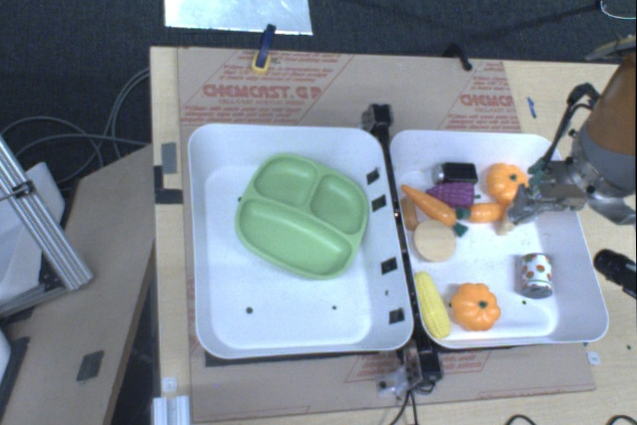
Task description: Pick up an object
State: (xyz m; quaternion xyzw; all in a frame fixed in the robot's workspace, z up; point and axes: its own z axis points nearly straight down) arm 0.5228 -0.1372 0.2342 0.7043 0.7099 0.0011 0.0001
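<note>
Carrot (430, 204): lay in the right bin (572, 259), near its left wall, just left of the gripper (522, 205); judged the likeliest target, though the task names none.
Carrot axis: long axis ran from upper left to lower right, thick end toward the bin wall, narrow end meeting a second orange piece (486, 212) that reached toward the gripper.
Gripper: sat low over the bin's middle, between the upper orange pumpkin (504, 181) and the small can (535, 275); whether its fingers were apart or together could not be told.
Why so placed: the arm (607, 139) came in from the right, so its reach crossed the bin's right half to meet the clustered toys.
Neighbours: purple grapes (457, 194) touched the carrot's upper side; a black block (459, 171) lay behind them; a pale round disc (434, 241) sat just below.
Front row: corn cob (431, 303) and lower pumpkin (475, 307), well apart from the gripper.
Left bin (224, 314): held a green divided plate (303, 215).
</note>
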